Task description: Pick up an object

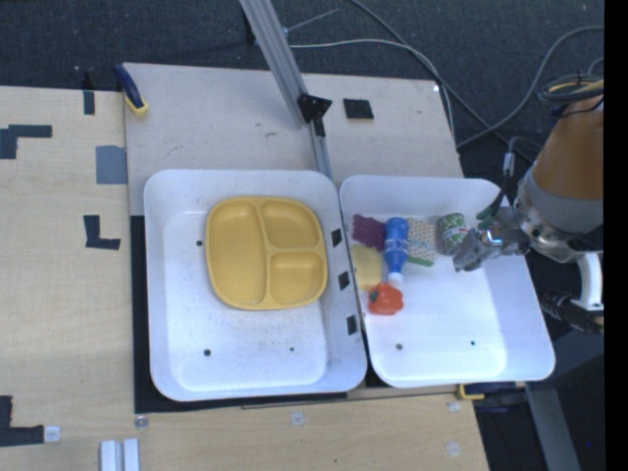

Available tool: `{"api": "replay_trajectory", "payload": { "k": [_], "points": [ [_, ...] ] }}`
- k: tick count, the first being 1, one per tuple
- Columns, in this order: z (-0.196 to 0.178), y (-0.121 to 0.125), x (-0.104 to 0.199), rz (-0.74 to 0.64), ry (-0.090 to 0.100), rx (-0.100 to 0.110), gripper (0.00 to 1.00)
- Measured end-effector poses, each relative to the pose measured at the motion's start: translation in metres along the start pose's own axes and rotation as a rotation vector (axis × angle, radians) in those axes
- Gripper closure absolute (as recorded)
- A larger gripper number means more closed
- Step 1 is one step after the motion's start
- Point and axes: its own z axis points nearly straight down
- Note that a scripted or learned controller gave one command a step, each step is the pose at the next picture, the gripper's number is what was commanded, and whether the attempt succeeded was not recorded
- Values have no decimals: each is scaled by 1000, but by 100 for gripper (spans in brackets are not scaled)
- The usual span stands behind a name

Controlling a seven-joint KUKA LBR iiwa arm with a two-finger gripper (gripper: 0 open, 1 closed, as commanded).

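Note:
The right bin (pixel 491 356) holds a cluster of small objects at its left and back: a blue bottle (pixel 395 243), a purple piece (pixel 368 231), a yellow piece (pixel 367 268), a red-orange piece (pixel 385 300), a speckled pale item (pixel 420 235) and a green patterned can (pixel 450 232). My gripper (pixel 472 254) hangs over the right bin just right of the green can, near the bin's right wall. Nothing shows between its fingers.
The left bin (pixel 186 361) holds a yellow divided plate (pixel 266 251). A slanted metal pole (pixel 280 47) crosses the back of the bench. Cables lie on the dark floor behind. Bare white floor fills the right bin's front half.

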Motion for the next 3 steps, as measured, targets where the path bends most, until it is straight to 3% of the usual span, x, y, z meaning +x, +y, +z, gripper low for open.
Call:
{"api": "replay_trajectory", "payload": {
  "k": [3],
  "points": [
    [-9, -2, 169, -3, 1, 0, 100]
  ]
}}
